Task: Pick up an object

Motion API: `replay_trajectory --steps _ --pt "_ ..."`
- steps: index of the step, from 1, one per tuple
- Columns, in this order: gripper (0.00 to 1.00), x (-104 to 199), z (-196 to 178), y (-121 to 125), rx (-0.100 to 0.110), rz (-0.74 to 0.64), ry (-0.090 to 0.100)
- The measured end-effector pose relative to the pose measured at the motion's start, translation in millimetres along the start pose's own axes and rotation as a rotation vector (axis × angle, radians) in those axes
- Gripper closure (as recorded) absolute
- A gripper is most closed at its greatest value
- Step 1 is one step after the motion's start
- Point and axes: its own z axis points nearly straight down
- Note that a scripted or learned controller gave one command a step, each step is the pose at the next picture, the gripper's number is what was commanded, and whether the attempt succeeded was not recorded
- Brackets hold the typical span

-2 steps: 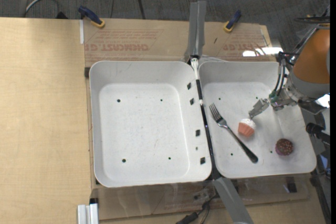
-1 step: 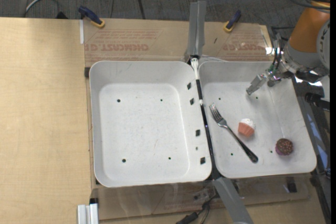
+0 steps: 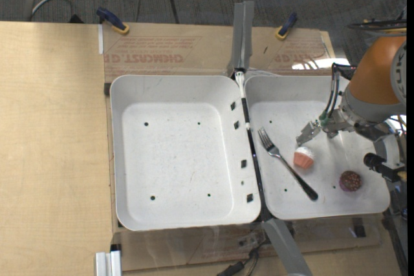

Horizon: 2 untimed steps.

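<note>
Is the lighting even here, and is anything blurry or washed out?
Camera view: soft, even light, faint shadows beside the fork; a bright glare patch on the cardboard behind the right bin; the gripper looks slightly soft.

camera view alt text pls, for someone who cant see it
A grey arm with an orange band reaches from the right, its gripper above the right white bin, close over a small pink-and-white object. That bin also holds a black-handled metal fork and a small dark round object.
</note>
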Motion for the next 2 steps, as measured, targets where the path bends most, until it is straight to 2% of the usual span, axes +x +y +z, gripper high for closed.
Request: replay_trajectory --steps 1,2 --pt "0.00 -34.4 0.2 -70.2 -0.001 -0.148 0.005" --pt "0.00 54.3 -0.4 74.0 -0.002 -0.210 0.001"
